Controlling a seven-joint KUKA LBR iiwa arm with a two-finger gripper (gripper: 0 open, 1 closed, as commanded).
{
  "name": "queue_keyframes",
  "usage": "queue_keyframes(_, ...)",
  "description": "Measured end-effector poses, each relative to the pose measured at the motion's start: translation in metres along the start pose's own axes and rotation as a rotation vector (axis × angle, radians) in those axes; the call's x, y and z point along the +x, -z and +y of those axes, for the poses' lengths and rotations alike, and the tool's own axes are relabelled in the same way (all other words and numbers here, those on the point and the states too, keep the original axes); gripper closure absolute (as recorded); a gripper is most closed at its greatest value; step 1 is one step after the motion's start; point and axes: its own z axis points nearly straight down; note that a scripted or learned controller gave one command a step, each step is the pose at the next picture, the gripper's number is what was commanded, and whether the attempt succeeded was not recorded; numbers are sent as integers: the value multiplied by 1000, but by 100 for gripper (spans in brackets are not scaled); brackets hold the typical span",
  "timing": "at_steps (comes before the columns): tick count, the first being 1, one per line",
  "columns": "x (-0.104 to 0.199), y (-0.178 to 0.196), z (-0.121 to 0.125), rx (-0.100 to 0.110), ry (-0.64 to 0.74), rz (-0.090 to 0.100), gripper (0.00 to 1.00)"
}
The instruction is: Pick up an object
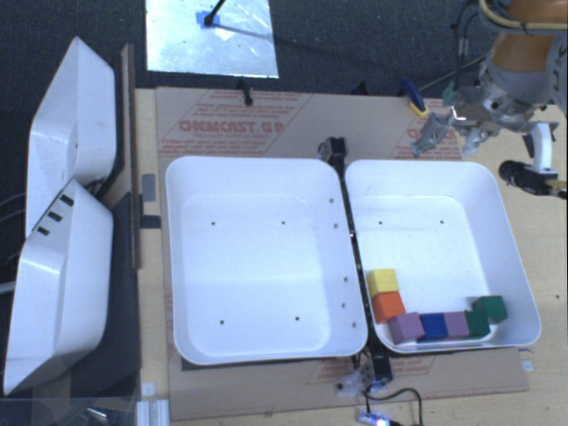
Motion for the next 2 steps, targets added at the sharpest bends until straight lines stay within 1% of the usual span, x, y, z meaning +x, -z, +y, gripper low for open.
queue_keyframes(1,0,5,1,-8,1,-1,0)
queue_keyframes(2,10,-51,2,-3,1,0,0)
